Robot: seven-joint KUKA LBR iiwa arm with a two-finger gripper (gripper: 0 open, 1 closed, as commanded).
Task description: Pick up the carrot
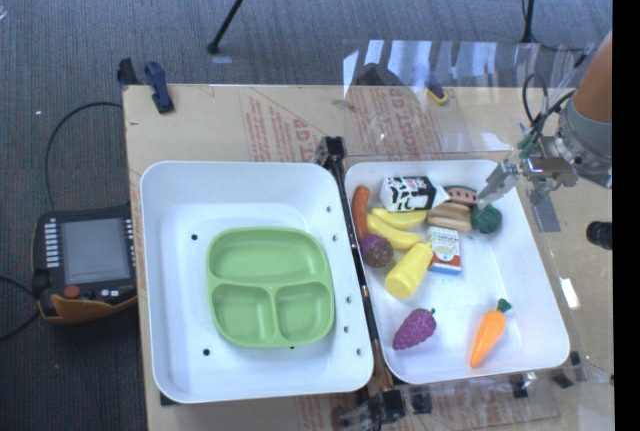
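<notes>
fingers: state unclear, bin's far-right edge | carrot: front-right, open room around

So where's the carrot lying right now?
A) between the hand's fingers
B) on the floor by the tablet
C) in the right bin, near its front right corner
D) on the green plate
C: the carrot lies in the right bin, beside the purple grapes, well apart from the hand.
</notes>
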